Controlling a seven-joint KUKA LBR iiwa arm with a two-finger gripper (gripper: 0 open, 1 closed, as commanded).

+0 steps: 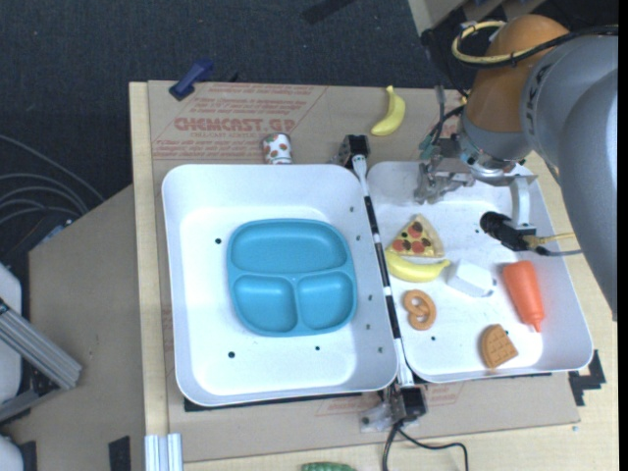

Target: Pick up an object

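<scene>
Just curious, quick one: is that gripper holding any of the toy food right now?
Gripper: over the right bin's far end, no toy seen in it; open or closed cannot be told.

Dark blue-black carpeted floor (88, 37) surrounds a pale plywood bench board (245, 116) with red stencilled lettering. Grey cables (39, 180) loop on floor at left; ribbed aluminium rail (34, 346) lower left
</scene>
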